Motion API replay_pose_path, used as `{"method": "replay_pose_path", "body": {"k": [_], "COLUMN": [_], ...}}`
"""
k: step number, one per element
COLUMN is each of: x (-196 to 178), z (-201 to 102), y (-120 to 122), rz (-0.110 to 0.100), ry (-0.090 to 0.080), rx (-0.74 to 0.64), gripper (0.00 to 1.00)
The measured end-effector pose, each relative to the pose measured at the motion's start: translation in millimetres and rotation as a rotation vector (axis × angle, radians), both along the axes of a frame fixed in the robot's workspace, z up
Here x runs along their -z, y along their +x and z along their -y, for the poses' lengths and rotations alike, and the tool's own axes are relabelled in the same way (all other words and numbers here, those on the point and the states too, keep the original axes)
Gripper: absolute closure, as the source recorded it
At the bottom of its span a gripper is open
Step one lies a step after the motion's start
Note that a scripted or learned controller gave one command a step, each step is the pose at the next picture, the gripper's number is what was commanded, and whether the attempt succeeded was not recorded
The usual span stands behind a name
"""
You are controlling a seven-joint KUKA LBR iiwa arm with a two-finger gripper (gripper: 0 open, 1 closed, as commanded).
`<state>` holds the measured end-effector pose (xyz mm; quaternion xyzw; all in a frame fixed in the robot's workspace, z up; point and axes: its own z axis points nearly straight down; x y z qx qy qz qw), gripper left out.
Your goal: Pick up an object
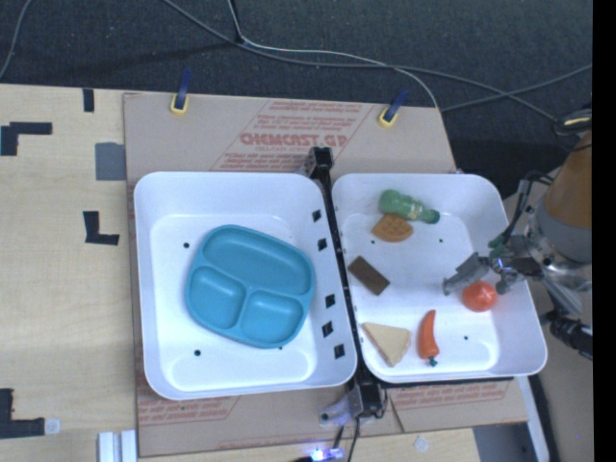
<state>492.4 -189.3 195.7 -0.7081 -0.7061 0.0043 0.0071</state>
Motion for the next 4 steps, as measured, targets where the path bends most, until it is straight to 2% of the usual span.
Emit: {"method": "replay_pose_path", "body": {"k": [1,2,3,4], "x": [-5,63,115,105], "z": [0,-3,-3,-3], "y": [2,2,1,3], "rz": [0.009,0.003,0.010,0.012], "ry": [-0.002,0.000,-0.003,-0.003], "rx": [-0.004,-0.004,-0.004,-0.005], "gripper": [0.00,0.00,0.00,1.00]}}
